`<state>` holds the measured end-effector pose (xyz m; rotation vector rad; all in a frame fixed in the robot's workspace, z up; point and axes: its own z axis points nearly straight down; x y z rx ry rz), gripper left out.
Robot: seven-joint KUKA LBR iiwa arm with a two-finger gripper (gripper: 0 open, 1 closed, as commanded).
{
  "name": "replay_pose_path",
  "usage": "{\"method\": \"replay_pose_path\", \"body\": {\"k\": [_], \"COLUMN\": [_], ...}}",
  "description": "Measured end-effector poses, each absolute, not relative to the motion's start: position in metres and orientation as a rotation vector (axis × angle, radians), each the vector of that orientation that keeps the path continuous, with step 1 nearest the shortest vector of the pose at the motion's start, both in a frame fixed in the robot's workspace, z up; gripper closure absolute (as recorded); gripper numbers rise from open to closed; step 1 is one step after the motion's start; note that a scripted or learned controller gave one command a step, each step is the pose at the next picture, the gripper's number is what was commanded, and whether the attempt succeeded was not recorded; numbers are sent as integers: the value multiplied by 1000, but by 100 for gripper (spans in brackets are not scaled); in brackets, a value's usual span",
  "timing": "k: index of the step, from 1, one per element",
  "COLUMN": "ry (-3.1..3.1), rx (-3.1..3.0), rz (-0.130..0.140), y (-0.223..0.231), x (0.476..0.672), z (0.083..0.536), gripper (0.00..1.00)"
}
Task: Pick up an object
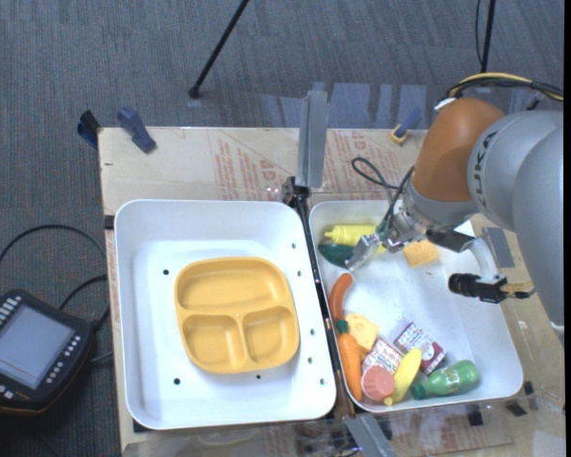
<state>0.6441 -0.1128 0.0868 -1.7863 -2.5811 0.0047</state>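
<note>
Nearest the camera, at the lower rim, sits the left shallow white plastic bin, and in its middle lies a yellow three-compartment plastic tray, flat and touching nothing else. At about nine o'clock from that bin, off the table, a grey handheld control pendant with a dark screen rests on the carpet.

Moving right, the second white bin holds the toy food. Along its left wall a red-orange sausage-shaped toy stands above an orange carrot, with a pale yellow wedge between them. At the bin's six o'clock cluster a pink round piece, a yellow banana-like piece, two small printed packets, and a green plastic bottle lying on its side.

At the bin's eleven o'clock lie a yellow squeeze bottle and a dark green item just below it. The pincer hangs right beside these two; whether it is spread or closed, or grips anything, I cannot tell. A yellow cheese-like block lies at three o'clock from it.
</note>
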Motion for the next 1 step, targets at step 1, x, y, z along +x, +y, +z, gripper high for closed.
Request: {"method": "replay_pose_path", "body": {"k": [1], "ry": [-2455], "rx": [-1955], "rz": [1], "y": [-187], "x": [645], "z": [95], "gripper": [0]}}
